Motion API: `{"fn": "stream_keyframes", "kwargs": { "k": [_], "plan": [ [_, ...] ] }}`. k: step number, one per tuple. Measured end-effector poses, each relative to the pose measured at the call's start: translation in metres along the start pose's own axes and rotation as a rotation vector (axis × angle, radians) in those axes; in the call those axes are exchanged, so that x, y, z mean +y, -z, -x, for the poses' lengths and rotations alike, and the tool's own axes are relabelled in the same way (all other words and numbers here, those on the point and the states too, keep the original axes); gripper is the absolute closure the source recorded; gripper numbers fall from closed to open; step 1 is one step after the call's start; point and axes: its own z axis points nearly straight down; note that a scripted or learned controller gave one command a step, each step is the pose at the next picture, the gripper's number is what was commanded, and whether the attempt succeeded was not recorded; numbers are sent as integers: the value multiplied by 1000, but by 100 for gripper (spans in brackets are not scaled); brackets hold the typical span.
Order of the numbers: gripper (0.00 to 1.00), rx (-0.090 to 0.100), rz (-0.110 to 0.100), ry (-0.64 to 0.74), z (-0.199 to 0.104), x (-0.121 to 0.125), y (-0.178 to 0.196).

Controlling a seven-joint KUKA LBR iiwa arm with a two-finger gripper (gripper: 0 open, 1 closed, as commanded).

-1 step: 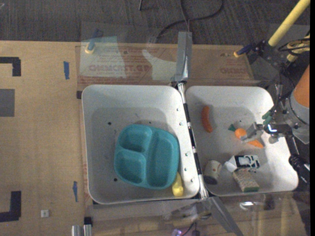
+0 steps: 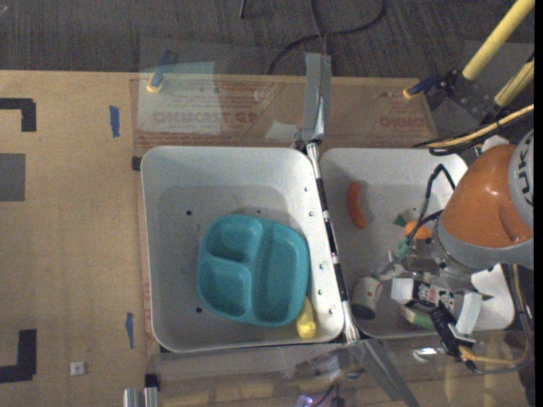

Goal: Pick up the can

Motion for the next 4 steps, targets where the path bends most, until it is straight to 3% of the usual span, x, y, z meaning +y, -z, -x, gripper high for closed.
{"fn": "stream_keyframes", "kwargs": {
  "k": [1, 2, 3, 4],
  "plan": [
    [0, 0, -3, 9, 67, 6, 53],
    [0, 1, -4, 156, 74, 25, -2],
    [0, 1, -4, 156, 74, 25, -2],
    [100, 1, -2, 153, 75, 26, 8]
  ]
}}
